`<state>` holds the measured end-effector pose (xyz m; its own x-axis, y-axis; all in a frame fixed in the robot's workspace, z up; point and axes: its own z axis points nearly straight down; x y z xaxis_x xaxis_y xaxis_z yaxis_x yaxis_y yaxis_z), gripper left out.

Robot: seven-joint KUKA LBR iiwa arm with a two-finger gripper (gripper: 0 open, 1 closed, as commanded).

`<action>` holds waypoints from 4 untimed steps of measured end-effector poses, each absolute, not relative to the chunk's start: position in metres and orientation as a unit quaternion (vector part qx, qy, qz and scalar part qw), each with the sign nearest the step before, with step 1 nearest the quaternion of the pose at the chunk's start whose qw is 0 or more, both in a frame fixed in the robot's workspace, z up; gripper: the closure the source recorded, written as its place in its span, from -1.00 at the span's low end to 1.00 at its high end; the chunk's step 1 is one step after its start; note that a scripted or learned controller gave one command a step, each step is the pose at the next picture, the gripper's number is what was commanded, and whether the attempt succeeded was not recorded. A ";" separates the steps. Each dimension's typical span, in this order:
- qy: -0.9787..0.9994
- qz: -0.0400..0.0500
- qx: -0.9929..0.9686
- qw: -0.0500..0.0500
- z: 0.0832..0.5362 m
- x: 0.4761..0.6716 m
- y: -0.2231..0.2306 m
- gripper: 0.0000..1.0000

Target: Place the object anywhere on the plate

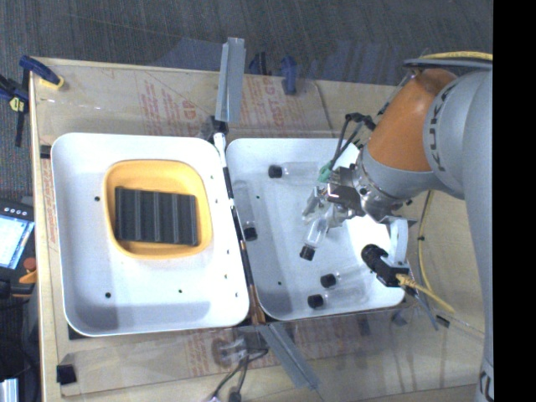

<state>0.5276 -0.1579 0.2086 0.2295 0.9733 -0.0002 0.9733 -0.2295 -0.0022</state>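
We see the hand point(322, 216) low in the right bin point(260, 224), with 1 small clear bottle point(311, 243) right at its tips, though we cannot tell its grip, and the yellow plate point(157, 174) lies far to the left.

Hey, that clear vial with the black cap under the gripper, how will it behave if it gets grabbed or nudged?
The vial looks round and lies on its side in the right bin, so a nudge would probably roll it. Its clear, smooth wall may slip between the gripper fingers. It appears small and see-through, so likely light.
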 end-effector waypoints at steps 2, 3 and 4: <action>-0.772 0.001 -0.635 0.003 0.204 0.633 -0.072 1.00; -0.846 0.002 -0.534 0.002 0.191 0.623 -0.037 1.00; -0.846 0.002 -0.534 0.002 0.191 0.623 -0.037 -1.00</action>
